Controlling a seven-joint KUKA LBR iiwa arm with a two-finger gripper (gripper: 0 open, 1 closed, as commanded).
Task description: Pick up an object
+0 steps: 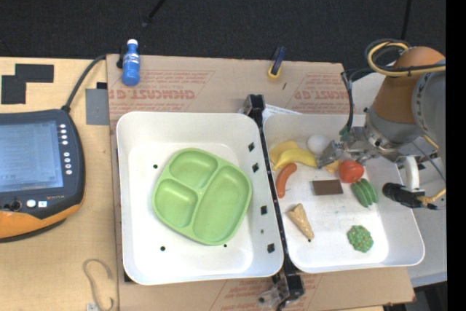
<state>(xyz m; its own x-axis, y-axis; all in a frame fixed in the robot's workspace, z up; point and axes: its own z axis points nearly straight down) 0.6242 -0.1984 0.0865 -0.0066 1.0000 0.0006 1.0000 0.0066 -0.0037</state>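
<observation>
Camera view shows the gripper (341,150) low in the right bin (408,247), I cannot tell its state, with the small red tomato (351,170) just beside it, light, round and slippery, best pinched across its middle, the bin wall near behind, open floor in front.

Single fixed camera above the bench, looking down at a slant, both white bins (131,156) framed mid-distance
</observation>
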